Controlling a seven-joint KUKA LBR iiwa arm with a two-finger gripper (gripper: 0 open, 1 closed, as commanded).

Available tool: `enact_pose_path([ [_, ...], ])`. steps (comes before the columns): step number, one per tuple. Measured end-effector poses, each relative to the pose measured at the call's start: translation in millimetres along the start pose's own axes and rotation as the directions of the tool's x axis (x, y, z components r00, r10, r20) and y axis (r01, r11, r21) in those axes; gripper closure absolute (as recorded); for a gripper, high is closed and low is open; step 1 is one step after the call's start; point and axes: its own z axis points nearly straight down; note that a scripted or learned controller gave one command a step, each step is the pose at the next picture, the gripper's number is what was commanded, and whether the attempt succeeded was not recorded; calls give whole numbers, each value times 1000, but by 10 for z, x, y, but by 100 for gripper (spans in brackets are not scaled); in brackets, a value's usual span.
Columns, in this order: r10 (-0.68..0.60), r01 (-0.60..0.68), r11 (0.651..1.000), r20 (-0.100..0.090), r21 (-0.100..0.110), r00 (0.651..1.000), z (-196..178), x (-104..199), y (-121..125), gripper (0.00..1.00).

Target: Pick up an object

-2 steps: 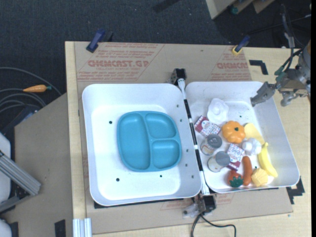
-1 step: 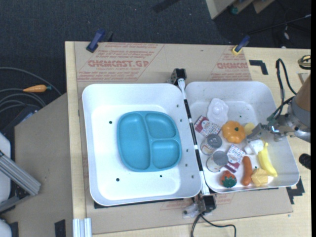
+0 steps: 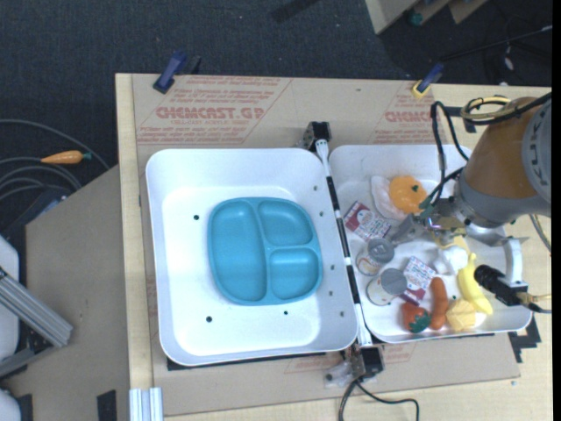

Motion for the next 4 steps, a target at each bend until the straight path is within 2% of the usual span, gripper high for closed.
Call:
enact_pose_path([
  [1, 0, 0, 1000, 2, -5, 1000, -11, 536, 708, 0],
  [2, -1, 1, 1000, 5, -17, 1000, -159, 526, 743, 100],
  [3, 0, 0, 1000, 4, -9, 1000, -126, 526, 719, 0],
  [4, 2, -2, 1000, 5, -12, 1000, -59, 618, 1127, 0],
])
